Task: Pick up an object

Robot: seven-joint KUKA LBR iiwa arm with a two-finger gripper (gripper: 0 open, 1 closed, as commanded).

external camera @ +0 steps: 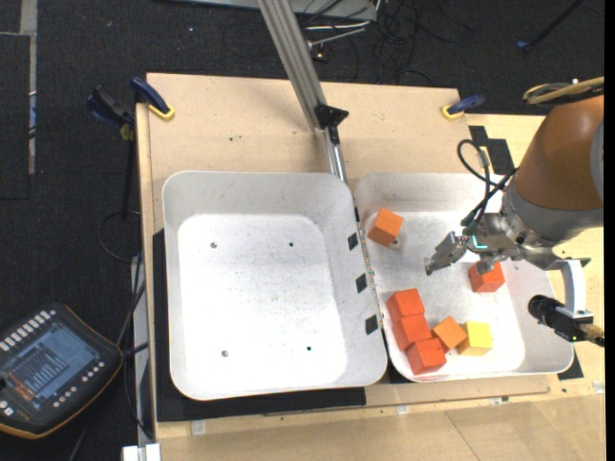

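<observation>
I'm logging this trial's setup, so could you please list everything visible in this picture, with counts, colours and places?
White bins: 2, side by side on the bench; left bin, right bin.
Orange block: 1, upper left of the right bin, alone.
Red-orange block: 1, right part of the right bin, beside the gripper.
Red blocks: 3, in a row near the right bin's front left.
Small orange block: 1, right of that row.
Yellow block: 1, next to the small orange block.
Bench: 1, tan board.
Clamps: 2, blue and yellow, back corners.
Metal pole: 1, grey, slanting from the top.
Pendant: 1, grey and orange, lower left floor.
Arm: grey and orange, from the right.
Gripper: above the right bin.
</observation>
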